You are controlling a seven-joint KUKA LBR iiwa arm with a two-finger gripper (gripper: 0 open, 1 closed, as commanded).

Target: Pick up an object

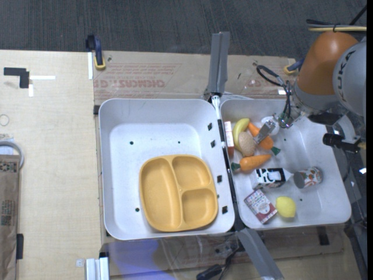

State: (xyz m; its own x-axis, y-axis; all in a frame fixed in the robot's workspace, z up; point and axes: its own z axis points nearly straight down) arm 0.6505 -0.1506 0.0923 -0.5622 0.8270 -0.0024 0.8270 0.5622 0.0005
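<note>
Worktop [46,156] bearing two shallow white bins side by side, the stock sorted so that loose small goods sit together within reach of the arm [326,63]. Right bin [326,156]: holds the tool [269,127], lowered into the far left part of the bin, its tip among the clustered items. Candidates for picking, all close by: a banana [240,127] just left of the tool; a tan rounded piece [246,143] immediately nearer the camera, probably touching the tip; a carrot [255,163] a little further toward the camera; a black-and-white toy [270,177] beyond that; a red packet [260,206] and a lemon [285,207] well toward the near edge; a small can [309,177] off to the nearer right. Left bin [116,156]: well to the tool's left, carrying a yellow divided tray [178,191] (three compartments), likely kept apart as a receiving place. Tool state: cannot tell how far open; nothing is seen lifted between its parts, so the pick is judged not yet made
</note>
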